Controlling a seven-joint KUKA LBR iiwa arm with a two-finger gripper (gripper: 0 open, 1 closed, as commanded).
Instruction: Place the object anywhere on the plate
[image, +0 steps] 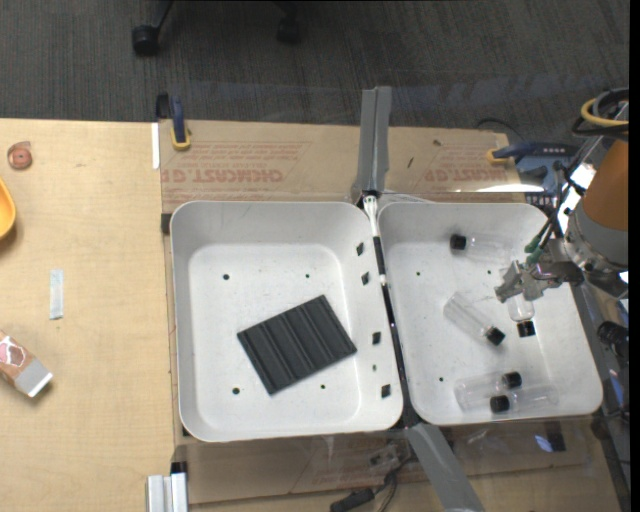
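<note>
Claw (522, 300) low in right bin (420, 400) over clear vials (472, 320), grip state unreadable; dark plate (297, 343) in left bin bare; placing undone.

— What is seen on the wooden bench (80, 230) to the left of the bins?

— An orange dish (5, 212) is cut off by the left edge, a small metal strip (56, 294) lies nearer, and a tube (22, 366) lies nearest.

— And far from the camera?

— Cardboard (270, 165) is spread under the bins, held by a yellow clamp (177, 125), with chair wheels (147, 38) on the carpet beyond.
</note>
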